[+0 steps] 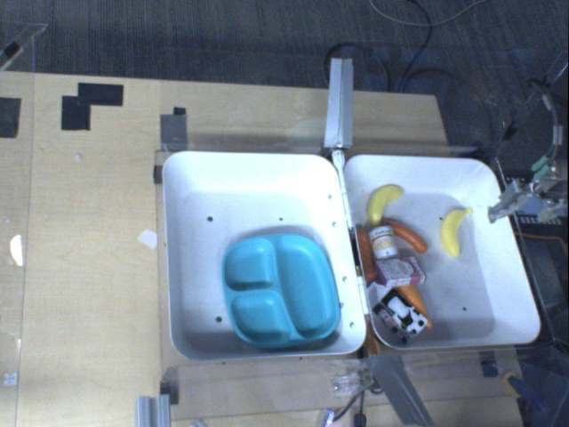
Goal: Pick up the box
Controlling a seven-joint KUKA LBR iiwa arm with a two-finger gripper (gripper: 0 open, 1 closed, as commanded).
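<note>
In the right bin (498,323), a small pink-and-white box (399,270) lies flat near the left wall. Just in front of it is a black-and-white carton with orange edges (401,315). Which of the two is the task's box I cannot tell. A grey metal part of my gripper (509,205) shows at the right bin's right rim, far to the right of both boxes and apart from them. Nothing is seen held in it.
The right bin also holds two yellow bananas (383,200) (454,230), an orange sausage (408,235) and a small white can (384,241), crowded beside the boxes. A blue compartment plate (280,289) lies in the left bin (204,194). Cables run behind the bench.
</note>
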